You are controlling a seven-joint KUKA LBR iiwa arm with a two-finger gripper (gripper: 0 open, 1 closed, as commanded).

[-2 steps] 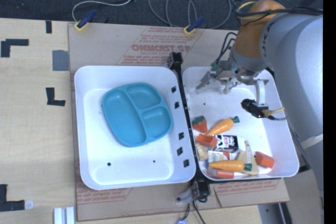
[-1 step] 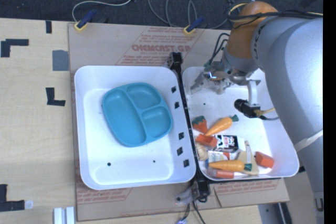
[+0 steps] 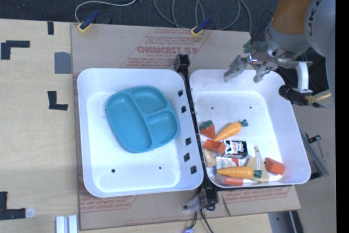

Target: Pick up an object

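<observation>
Down at the near end of the right bin there's a pile of small stuff, incl. two toy carrots and a little black-and-white carton, w/ nothing lifted. Left bin has a blue divided plate lying flat. Further back, the gripper hangs over the right bin's far rim, fingers spread apart and pinching nothing.

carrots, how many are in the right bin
2. One carrot lies tilted near the right bin's middle; the other carrot lies flat near its front edge. More may be hidden in the pile.
</observation>
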